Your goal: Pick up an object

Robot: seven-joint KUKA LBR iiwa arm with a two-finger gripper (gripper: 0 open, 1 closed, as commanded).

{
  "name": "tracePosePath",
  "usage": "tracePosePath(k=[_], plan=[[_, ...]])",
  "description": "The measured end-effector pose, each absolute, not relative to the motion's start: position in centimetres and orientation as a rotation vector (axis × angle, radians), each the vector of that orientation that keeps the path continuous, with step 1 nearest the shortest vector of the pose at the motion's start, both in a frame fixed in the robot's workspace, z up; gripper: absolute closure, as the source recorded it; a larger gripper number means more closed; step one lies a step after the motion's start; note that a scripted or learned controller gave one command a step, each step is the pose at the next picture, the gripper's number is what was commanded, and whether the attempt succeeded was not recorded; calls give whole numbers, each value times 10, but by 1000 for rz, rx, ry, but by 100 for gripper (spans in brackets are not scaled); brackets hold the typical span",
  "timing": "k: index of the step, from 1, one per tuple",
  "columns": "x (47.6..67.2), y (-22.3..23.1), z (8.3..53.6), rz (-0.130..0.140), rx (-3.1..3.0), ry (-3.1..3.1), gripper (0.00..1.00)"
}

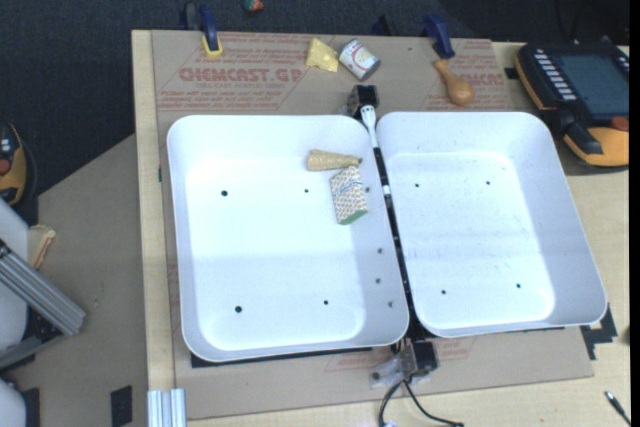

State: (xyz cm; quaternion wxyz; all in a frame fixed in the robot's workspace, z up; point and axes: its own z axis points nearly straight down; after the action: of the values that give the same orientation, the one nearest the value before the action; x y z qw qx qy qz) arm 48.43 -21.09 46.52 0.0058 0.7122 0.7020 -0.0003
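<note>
Two bins before a pick attempt; gripper state cannot be told.
Nearest, the left bin (pixel 200 315) and right bin (pixel 560 295). Farther in the left bin, a patterned packet (pixel 348 195) touches a tan cone (pixel 332 160), both near the dividing wall; a grasp there may catch both, or strike the rim.

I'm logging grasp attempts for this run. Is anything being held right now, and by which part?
Nothing is held. The tan piece and the patterned packet lie loose in the left bin.
</note>
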Motion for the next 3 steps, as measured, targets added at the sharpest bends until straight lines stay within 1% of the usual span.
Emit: tracePosePath(k=[1, 2, 3], plan=[[479, -178, 541, 9, 2210, 2217, 100], [526, -181, 382, -12, 2230, 2232, 100], [522, -164, 258, -10, 2231, 2231, 100]])
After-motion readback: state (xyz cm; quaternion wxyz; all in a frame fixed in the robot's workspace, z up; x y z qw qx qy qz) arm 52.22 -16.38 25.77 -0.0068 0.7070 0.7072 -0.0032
